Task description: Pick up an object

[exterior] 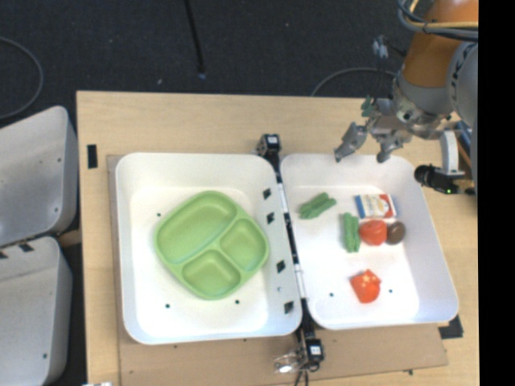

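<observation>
With our gripper spread wide and empty, we judge the tomato well below the jaws light, smooth, best pinched across its middle

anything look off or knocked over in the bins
Nothing stands out. The green divided plate lies flat in the left bin, sitting at a slant to its walls. In the right bin the small food items sit loosely: two green pieces, a carton, a tomato and a red piece. Nothing spilled.
</observation>
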Robot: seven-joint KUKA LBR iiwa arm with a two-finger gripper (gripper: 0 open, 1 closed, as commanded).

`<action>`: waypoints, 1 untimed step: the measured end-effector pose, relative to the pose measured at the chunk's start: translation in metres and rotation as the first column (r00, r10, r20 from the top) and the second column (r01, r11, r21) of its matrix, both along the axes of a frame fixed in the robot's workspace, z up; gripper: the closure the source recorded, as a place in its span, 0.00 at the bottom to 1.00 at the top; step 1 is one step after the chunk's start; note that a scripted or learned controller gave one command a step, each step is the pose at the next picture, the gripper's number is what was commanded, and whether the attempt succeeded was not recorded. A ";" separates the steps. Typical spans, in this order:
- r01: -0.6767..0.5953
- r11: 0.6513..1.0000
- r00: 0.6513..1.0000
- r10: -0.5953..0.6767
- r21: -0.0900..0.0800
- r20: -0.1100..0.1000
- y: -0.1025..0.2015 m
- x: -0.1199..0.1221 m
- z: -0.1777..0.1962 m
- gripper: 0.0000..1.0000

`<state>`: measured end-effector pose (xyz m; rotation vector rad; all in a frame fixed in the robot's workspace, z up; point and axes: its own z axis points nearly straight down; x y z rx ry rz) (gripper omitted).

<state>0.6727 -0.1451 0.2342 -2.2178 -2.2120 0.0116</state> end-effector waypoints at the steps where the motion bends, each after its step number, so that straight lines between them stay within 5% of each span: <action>1: -0.001 1.000 1.000 0.001 -0.001 0.013 0.000 0.002 0.009 0.00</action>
